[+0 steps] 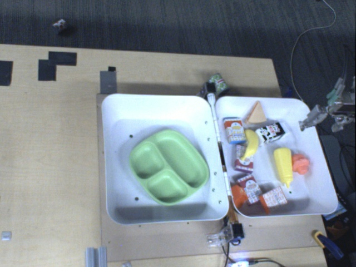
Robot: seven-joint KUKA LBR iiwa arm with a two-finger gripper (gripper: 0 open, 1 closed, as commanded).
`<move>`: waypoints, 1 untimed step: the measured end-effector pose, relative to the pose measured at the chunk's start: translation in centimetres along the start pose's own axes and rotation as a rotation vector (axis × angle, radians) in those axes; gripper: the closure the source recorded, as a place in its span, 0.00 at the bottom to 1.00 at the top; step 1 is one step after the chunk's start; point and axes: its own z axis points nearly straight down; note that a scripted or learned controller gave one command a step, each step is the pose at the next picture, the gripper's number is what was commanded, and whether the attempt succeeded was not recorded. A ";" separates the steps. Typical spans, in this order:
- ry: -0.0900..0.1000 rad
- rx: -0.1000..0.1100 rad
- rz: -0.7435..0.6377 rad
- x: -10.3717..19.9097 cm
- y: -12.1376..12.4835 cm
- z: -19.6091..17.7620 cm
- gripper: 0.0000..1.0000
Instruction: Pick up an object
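Entry, as I read it from my station: end effector (321, 114) at the right rim of the right bin (328, 196), just above the wall; whether it is released or clenched I cannot tell; nothing visibly grasped. Nearest candidate: yellow bottle (283, 166), lying in the right bin, below and to the left of the end effector in the camera view, long axis running roughly top to bottom; orange piece (301, 164) touching its right side. Green divided plate (168, 165) in the left bin (111, 149), well apart. I judge the descent not yet begun.
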 end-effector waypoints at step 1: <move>0.002 0.004 0.002 0.8 -2.9 17.9 0.00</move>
